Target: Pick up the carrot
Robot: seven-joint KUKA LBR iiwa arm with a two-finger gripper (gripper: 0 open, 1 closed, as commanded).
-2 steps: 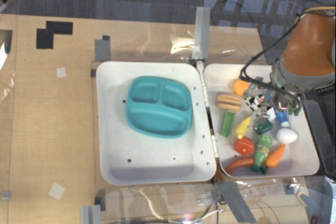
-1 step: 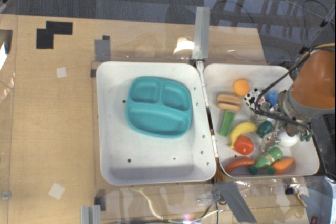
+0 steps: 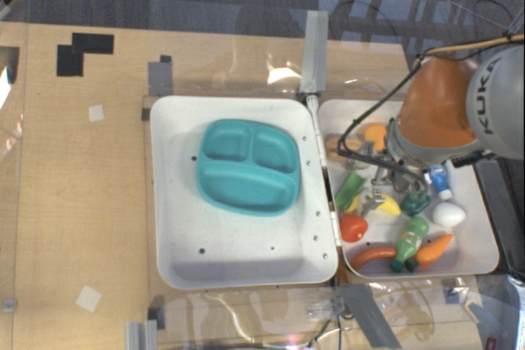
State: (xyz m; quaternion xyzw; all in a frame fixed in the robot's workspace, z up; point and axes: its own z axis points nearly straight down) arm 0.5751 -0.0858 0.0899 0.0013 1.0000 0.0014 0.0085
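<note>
The small orange plastic carrot (image 3: 434, 249) lies near the front edge of the right white bin (image 3: 484, 246), touching a green plastic bottle (image 3: 409, 240). The tool (image 3: 392, 191) hangs over the bin's middle, largely hidden under the grey arm with its orange band (image 3: 439, 106); I cannot tell its state. The left white bin (image 3: 176, 201) holds a teal divided plastic tray (image 3: 247, 165)
</note>
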